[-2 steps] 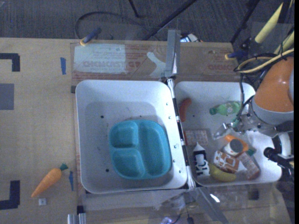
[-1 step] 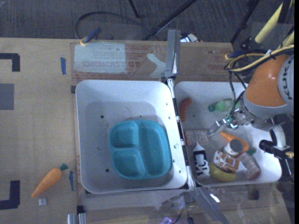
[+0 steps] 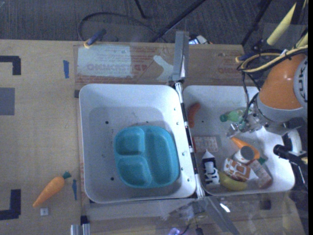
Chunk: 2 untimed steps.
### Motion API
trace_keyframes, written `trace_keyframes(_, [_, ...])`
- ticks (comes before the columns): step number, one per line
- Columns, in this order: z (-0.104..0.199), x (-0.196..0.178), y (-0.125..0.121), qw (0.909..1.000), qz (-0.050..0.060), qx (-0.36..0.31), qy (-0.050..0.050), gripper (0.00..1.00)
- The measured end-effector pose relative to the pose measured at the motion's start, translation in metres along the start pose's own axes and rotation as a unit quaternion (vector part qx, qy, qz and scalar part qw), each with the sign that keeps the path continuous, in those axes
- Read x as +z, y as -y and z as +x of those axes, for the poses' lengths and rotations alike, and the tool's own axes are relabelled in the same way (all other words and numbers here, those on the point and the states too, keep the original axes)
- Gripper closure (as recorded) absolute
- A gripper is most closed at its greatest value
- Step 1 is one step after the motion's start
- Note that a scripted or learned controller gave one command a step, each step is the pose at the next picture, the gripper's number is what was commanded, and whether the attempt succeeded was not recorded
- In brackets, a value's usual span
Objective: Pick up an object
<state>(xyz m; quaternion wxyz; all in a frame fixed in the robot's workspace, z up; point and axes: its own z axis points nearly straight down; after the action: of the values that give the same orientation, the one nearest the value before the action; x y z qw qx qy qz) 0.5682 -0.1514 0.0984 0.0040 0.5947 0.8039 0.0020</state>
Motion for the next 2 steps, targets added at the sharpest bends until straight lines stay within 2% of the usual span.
trace_keyframes(1, [0.075,-0.123,-0.030,0.9983,0.003,0.058,-0.001,1.00])
trace_keyframes(2, [0.109,-0.145,0.023,0.9971,0.005,0.075,-0.002,1.00])
